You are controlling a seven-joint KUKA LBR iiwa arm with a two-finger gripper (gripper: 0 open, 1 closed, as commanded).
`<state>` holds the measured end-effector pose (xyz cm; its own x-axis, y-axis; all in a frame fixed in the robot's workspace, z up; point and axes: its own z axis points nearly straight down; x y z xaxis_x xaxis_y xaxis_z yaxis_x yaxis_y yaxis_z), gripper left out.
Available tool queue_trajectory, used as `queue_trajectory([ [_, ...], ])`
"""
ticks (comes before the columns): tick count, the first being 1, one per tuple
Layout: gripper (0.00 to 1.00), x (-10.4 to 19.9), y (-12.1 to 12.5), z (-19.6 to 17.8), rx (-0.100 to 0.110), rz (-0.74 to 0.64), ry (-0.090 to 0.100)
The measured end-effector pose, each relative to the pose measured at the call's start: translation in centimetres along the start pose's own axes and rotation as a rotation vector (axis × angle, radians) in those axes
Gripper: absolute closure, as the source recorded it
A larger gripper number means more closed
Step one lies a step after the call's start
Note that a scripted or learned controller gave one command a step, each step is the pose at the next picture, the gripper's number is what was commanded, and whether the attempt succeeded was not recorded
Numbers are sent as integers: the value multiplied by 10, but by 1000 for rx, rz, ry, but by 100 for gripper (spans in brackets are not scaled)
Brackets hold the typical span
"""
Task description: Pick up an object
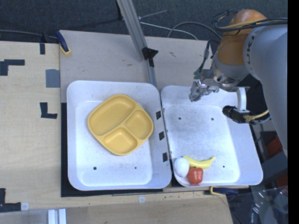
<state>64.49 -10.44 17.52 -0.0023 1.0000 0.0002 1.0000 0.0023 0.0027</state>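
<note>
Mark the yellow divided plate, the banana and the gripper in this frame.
yellow divided plate (120, 124), camera view, central ridge.
banana (202, 162), camera view, mid-body.
gripper (195, 95), camera view, fingertip end.

Bench (107, 62) — two white bins (117, 178)

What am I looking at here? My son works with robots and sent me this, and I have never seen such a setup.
This is one camera fixed above a workbench, looking down at a slant. The grey and orange machine on the right is a robot arm; its pincer hangs over the far edge of the right white bin. That bin has three small things in its near corner: a white ball-like object, a yellow banana and a red item. The left white bin holds a yellow divided plate. Nothing is visible between the pincer's tips.
</note>
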Motion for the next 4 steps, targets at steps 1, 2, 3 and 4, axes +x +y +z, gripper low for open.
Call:
queue_trajectory([
  [1, 100, 2, 5, -43, -1, 0, 0],
  [2, 100, 7, -1, -103, -3, 0, -1],
  [3, 100, 57, -31, -86, 6, -3, 1],
  [4, 100, 113, -56, -86, 6, -5, 1],
])
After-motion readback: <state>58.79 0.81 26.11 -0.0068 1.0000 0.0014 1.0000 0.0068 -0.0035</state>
